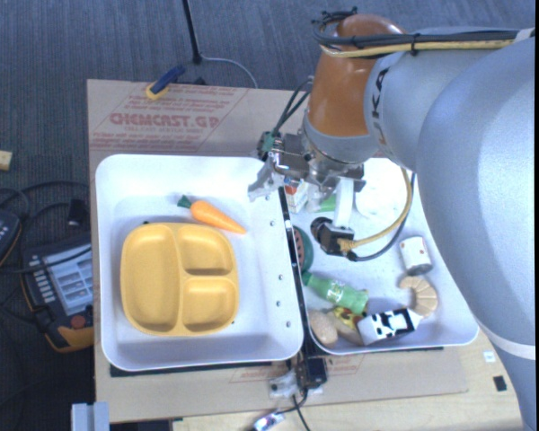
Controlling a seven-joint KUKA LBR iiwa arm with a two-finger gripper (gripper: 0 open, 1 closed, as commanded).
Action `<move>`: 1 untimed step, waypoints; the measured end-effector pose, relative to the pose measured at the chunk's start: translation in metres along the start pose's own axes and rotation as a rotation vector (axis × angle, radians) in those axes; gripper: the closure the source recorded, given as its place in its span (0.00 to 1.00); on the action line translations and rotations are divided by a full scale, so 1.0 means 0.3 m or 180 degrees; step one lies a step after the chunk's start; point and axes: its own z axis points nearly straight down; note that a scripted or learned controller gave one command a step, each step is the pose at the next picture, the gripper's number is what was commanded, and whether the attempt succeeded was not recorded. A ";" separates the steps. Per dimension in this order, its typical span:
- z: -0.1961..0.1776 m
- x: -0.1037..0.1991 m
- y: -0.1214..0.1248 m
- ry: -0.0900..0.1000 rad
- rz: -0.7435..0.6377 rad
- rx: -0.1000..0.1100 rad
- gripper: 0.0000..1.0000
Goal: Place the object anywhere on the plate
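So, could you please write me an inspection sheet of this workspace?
Surface: two white bins side by side on a cardboard sheet.
Job's things: yellow plate in the left bin; carrot beside it, off the plate.
Clutter: green bottle, white cylinder and other small items in the right bin.
Grippers: gripper over the divide between the bins.
Cables: cable looping below the wrist.
Surroundings: pendant on grey carpet at left.

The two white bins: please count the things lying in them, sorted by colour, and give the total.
Yellow: 1, the plate
Orange: 1, the carrot
Green: 1, the bottle
Tan: 2, the half-ring and the lump
Black and white: 1, the cow toy
White and grey: 1, the small cylinder
Total: 7; things under the arm may be hidden.
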 end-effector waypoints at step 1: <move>0.000 0.000 0.000 0.0000 0.0000 0.0000 0.00</move>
